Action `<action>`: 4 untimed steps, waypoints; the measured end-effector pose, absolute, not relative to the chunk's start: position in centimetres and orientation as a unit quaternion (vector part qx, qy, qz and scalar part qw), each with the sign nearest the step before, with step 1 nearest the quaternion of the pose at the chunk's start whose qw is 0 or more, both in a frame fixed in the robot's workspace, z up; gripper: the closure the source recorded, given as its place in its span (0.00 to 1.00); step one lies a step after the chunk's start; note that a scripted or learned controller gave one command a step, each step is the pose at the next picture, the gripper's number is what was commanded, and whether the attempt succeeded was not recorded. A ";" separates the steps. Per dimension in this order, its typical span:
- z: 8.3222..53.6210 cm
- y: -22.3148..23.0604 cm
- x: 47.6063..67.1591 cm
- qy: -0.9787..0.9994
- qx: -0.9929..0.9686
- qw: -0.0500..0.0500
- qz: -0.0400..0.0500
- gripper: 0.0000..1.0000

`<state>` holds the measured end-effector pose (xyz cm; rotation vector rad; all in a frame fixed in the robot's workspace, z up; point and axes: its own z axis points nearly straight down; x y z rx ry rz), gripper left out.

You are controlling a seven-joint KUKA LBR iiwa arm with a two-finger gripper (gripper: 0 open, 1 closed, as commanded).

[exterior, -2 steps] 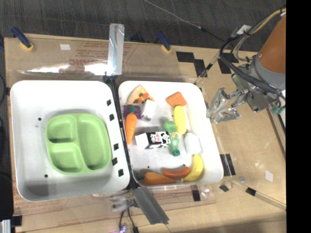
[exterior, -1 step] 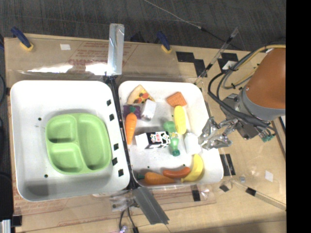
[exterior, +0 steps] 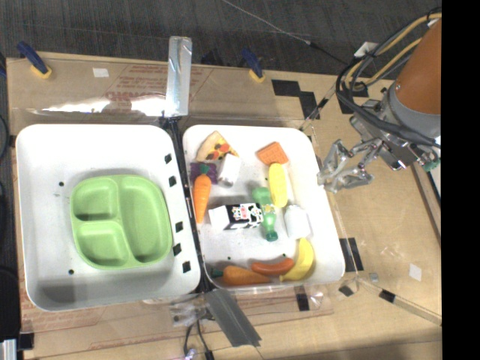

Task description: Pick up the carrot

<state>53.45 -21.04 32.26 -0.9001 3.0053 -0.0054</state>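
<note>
— Where's the carrot [exterior: 202,196]?
— Along the right bin's [exterior: 321,172] left wall, lengthwise front to back.
— And the gripper [exterior: 339,172]?
— Outside that bin's right rim, fingers spread, holding nothing.

The carrot [exterior: 202,195] and green tray [exterior: 120,220] look like smooth plastic, the white bins [exterior: 45,156] matt, the tabletop [exterior: 397,238] plain brown cardboard-like.
</note>
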 end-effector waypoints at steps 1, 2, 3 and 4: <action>31.2 -21.0 48.9 0.930 -0.367 0.000 0.000 1.00; 35.4 -20.9 52.2 0.891 -0.454 0.002 -0.001 1.00; 25.2 -20.9 47.7 0.881 -0.473 -0.002 0.003 1.00; 30.6 -21.0 54.4 0.854 -0.520 0.001 -0.001 1.00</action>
